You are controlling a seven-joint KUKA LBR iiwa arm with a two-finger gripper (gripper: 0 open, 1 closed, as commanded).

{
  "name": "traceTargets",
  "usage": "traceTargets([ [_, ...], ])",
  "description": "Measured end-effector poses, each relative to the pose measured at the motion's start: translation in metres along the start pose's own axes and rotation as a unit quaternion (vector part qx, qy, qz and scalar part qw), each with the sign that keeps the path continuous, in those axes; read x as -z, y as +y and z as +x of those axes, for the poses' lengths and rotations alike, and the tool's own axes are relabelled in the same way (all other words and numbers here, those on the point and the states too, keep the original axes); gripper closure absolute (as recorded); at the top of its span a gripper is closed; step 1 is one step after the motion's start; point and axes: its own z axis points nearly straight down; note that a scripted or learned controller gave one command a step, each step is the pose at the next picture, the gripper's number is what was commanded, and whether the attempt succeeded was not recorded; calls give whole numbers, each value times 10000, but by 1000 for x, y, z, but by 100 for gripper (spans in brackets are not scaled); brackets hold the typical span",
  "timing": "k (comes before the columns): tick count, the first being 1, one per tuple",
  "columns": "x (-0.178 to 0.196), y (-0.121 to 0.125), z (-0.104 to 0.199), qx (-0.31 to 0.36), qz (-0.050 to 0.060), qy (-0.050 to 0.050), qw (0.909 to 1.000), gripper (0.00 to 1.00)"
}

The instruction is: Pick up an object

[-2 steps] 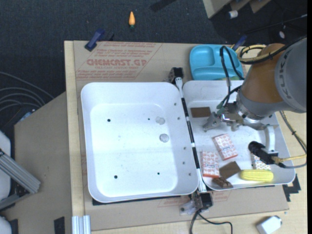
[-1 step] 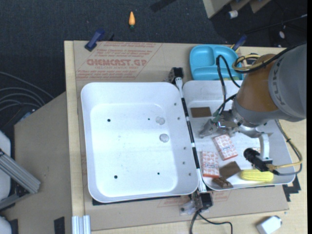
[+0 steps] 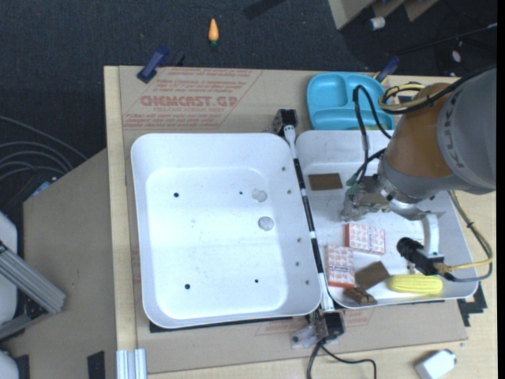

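Arm down over the right bin, candidates scattered below it

The gripper [image 3: 359, 200] hangs low in the right bin [image 3: 335, 147], at centre-right of the frame, and from this slant I cannot tell its state or whether it has hold of anything. No single target is named, so here is the field: two red-and-white checked packets [image 3: 365, 238] just below the gripper, a brown flat card [image 3: 324, 181] just to its left, a brown block [image 3: 372, 274], and a yellow corn cob [image 3: 417, 285] in the lower right of the bin. The packets look light, thin and soft, probably slick, so take them across the short sides. The corn looks rigid and rounded; pinch it mid-length. The left bin [image 3: 158, 180] carries two small grey discs [image 3: 265, 223].
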Motion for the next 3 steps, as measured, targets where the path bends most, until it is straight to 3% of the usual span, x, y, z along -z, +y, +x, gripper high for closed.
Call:
traceTargets([
  [1, 248, -23, -37, 3, -21, -13, 10000, 100],
  [2, 155, -29, 8, 5, 3, -2, 10000, 100],
  [3, 156, -29, 7, 3, -3, -5, 10000, 0],
])
